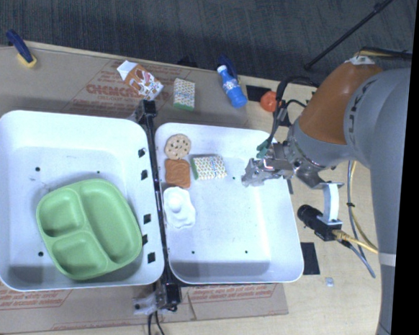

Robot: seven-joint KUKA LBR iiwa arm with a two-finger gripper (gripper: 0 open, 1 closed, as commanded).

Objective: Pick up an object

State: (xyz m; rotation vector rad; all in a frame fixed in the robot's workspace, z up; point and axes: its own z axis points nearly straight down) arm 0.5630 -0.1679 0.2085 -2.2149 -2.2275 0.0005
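Observation:
Along the left side of the right bin (260, 257) lie a round cookie (177, 147), a brown bread-like piece (178, 173), a patterned green square packet (208, 167) and a white lumpy object (180, 206). My gripper (254, 174) hangs over the bin's upper right part, to the right of the packet and apart from it. Nothing shows between its fingers.
The left bin (23, 148) holds a green divided plate (87, 227). Behind the bins on the cardboard lie a snack wrapper (139, 80), a small patterned box (184, 94), a blue bottle (232, 87) and an orange ball (270, 100). Cables trail at the right.

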